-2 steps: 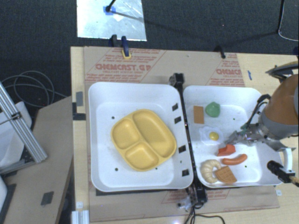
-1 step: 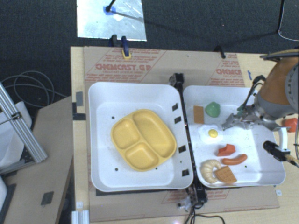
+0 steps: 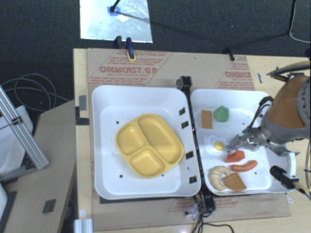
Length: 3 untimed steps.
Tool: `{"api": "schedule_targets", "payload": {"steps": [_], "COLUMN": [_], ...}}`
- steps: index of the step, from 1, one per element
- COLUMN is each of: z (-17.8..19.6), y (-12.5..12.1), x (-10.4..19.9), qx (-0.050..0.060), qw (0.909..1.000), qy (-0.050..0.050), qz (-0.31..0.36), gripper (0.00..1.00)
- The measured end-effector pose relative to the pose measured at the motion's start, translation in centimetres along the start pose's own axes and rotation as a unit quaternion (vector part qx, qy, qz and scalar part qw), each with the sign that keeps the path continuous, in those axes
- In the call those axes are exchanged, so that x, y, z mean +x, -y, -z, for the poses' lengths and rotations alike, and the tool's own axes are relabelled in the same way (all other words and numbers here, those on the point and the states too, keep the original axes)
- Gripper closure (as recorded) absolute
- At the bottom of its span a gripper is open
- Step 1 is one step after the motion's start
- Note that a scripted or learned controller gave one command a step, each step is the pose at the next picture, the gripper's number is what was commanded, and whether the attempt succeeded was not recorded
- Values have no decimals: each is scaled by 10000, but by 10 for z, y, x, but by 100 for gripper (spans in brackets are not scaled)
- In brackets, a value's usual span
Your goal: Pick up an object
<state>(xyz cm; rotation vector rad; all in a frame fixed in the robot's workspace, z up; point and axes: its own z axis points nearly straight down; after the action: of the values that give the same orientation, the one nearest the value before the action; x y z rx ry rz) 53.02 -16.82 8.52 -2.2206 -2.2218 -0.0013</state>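
Observation:
The right bin (image 3: 257, 101) holds several toy foods. Near its far left lie an orange rectangular slice (image 3: 206, 119) and a green round piece (image 3: 221, 113). A fried egg (image 3: 216, 145) sits at the left wall. A red piece (image 3: 235, 155) lies mid-bin, with a sausage (image 3: 244, 166) just in front of it. A pale croissant (image 3: 217, 176) and a brown waffle (image 3: 235, 182) rest at the front. My gripper (image 3: 237, 143) hangs low over the bin, right above the red piece and just right of the egg. Nothing shows held in it.
The left bin (image 3: 104, 178) carries a yellow three-compartment plate (image 3: 148, 144). A black divider with clips (image 3: 190, 135) runs between the bins. The arm's grey and orange wrist (image 3: 286, 115) covers the right bin's right side.

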Motion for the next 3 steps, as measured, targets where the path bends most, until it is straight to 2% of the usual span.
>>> {"api": "schedule_targets", "payload": {"steps": [1, 2, 3], "z": [0, 0, -1], "y": [38, -29, 19], "x": [44, 33, 31], "qx": [-15, -36, 14], "qw": [10000, 10000, 10000], "qy": [6, 15, -1], "qz": [13, 28, -2], "gripper": [0, 0, 0]}}
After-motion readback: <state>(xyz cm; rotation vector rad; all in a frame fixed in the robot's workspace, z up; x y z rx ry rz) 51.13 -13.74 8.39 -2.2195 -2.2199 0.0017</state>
